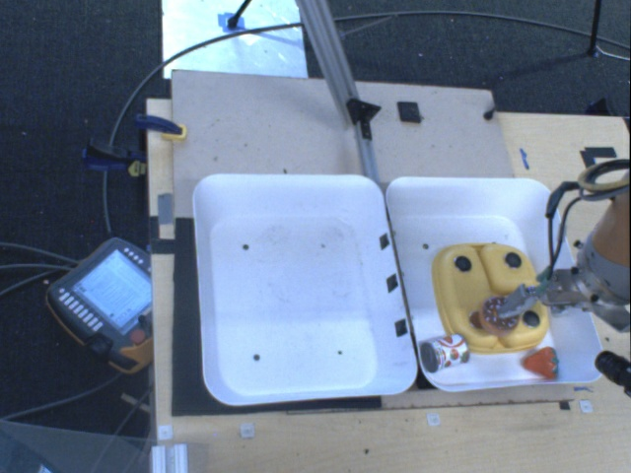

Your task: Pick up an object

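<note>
The right bin [463, 205] holds a yellow lumpy toy [473, 276] with black dots on top. A small red and white can [444, 352] lies on its side at the bin's front, and a red-orange piece [540, 363] sits at the front right corner. My gripper [508, 308] reaches in from the right and is low over the front part of the yellow toy. A small brownish round thing [492, 314] shows at its tip on the toy. Whether anything is held is unclear.
The left bin [212, 264] stands beside the right one, joined by a black-clipped divider [392, 284]. A grey pole [335, 57] slants over the board behind the bins. A teach pendant [104, 299] lies on the floor at left.
</note>
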Controlling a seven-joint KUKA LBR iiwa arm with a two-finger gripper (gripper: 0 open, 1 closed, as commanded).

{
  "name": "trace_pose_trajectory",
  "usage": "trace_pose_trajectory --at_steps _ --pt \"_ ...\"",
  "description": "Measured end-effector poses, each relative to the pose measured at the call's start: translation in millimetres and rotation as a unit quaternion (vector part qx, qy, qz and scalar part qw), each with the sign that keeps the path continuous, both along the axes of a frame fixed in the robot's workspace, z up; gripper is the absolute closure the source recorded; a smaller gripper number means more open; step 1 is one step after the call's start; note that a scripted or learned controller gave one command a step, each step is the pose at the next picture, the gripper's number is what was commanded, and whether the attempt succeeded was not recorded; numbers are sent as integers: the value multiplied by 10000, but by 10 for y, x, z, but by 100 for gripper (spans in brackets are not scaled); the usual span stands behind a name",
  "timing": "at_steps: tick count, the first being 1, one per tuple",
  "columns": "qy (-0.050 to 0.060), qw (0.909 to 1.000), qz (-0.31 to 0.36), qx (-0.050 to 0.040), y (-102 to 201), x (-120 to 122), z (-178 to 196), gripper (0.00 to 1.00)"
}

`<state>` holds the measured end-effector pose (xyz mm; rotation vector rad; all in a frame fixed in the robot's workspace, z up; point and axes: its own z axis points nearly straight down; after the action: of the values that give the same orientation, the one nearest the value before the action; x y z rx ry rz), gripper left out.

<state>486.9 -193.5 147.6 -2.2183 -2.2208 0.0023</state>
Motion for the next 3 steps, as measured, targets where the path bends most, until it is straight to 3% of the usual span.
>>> trace_pose_trajectory --at_steps 1,2,3 --pt "-81 10000 20 -24 27 67 -160 0" --pt "-84 10000 14 -21 28 72 -194 0" --pt "-89 10000 20 -4 34 84 -86 100"
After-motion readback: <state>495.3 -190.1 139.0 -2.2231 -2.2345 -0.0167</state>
